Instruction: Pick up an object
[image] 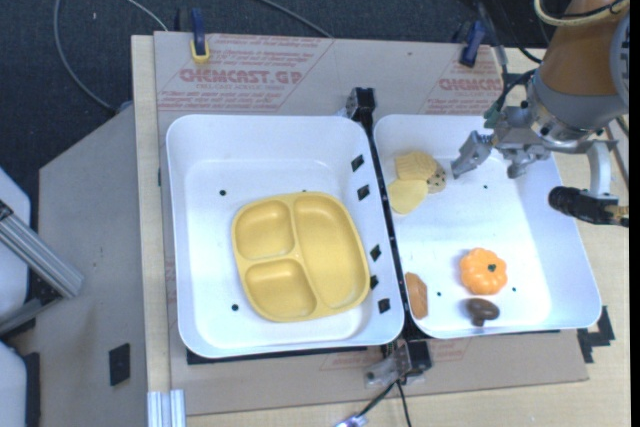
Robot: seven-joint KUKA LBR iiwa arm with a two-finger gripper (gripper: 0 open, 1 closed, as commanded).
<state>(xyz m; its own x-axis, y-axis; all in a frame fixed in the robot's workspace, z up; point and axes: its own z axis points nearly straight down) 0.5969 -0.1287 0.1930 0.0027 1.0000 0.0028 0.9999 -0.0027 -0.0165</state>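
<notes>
So nothing is picked up yet: the claw (pixel 492 155) hangs open and holds nothing, just beside the yellow cheese (pixel 412 181).

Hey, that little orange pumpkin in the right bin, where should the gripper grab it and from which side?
Best guess: take the orange pumpkin across its round body, coming straight down from above. It sits upright on the right bin's floor with bare floor to its left and right, so fingers could close there. The small brown piece lies close on its near side, so avoid closing along that line.
</notes>
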